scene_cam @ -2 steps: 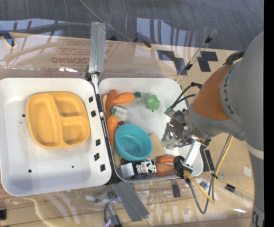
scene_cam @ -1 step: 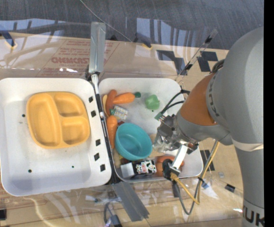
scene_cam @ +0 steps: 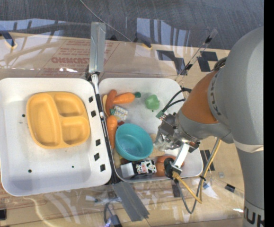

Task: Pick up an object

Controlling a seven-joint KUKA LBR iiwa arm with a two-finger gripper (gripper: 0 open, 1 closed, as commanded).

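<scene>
The right bin (scene_cam: 192,167) holds several objects. A teal bowl (scene_cam: 133,141) sits near its middle, with a black and white cow-patterned bottle (scene_cam: 139,168) lying in front of it. Beside the bottle lies a small orange thing (scene_cam: 162,161). Two carrots rest along the left wall, one at the back (scene_cam: 122,98) and one lower down (scene_cam: 112,126), with a small packet (scene_cam: 119,111) between them. A green object (scene_cam: 151,101) lies at the back. My gripper (scene_cam: 166,140) reaches down into the bin just right of the bowl, its tip hidden under the wrist.
The left bin (scene_cam: 13,174) carries a yellow divided plate (scene_cam: 57,118). A grey divider (scene_cam: 98,108) runs between the bins. Cables (scene_cam: 193,188) hang from the wrist over the right bin's front corner. The big grey arm (scene_cam: 238,93) covers the right side.
</scene>
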